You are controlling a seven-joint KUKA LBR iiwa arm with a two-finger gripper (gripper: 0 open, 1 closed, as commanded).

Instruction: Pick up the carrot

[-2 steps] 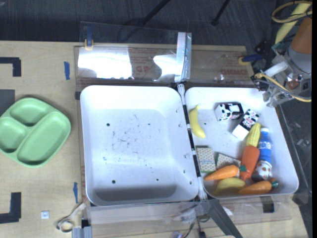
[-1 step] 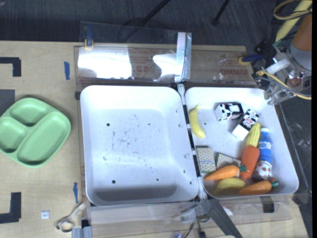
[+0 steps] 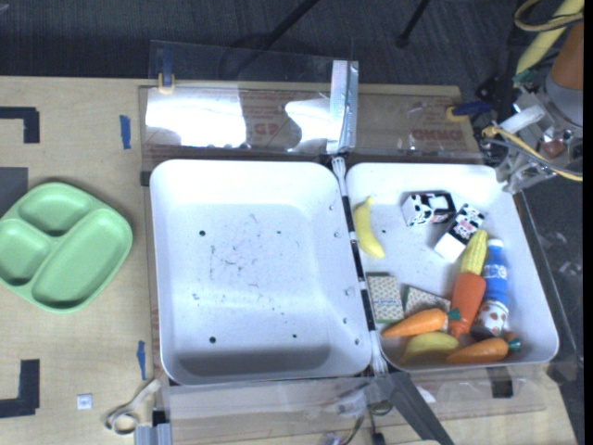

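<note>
Glossy plastic carrot [image 3: 466, 300] lies in smooth white bin [image 3: 533, 248] on matt wooden bench [image 3: 83, 137].

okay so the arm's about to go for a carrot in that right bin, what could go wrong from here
1. Several carrots lie packed in the right bin's near corner, touching the corn cob, the blue-and-white bottle and a yellow piece. The fingers may likely nudge or lift a neighbour instead.

2. Two carrots lie close to the near wall, leaving little room to close around them.

3. The arm sits above the far right corner, so it must cross the bin.
</note>
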